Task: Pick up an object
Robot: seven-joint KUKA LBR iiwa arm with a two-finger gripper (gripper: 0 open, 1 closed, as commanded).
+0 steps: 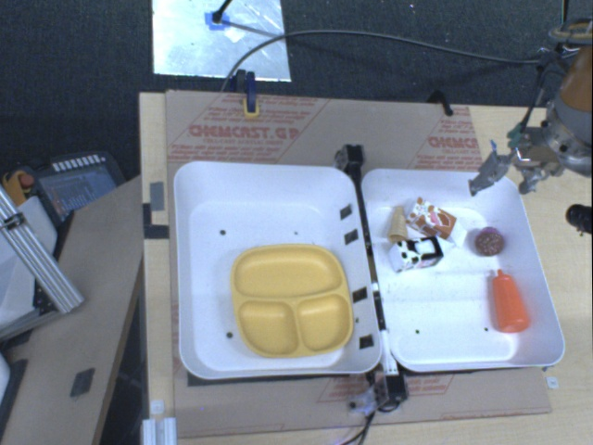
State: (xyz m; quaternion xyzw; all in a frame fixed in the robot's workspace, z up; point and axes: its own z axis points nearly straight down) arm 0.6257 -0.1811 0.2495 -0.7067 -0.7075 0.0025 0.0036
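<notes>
My gripper (509, 170) hangs over the far right corner of the right bin (435, 341), with its two fingers spread open and nothing between them. Below and to its left lie a small orange and white packet (432, 219), a tan cone-like piece (398, 222) and a black and white toy (415, 255). A dark red ball (489, 241) sits near the bin's right side. An orange bottle (508, 302) lies in front of the ball, toward the right wall.
The left bin (199, 202) bears a yellow divided plate (290, 298). A black hinge strip (363, 248) runs between the bins. A cable (389, 40) crosses the dark floor behind the bench. A metal rail (37, 258) and a keypad device (79, 185) stand at the left.
</notes>
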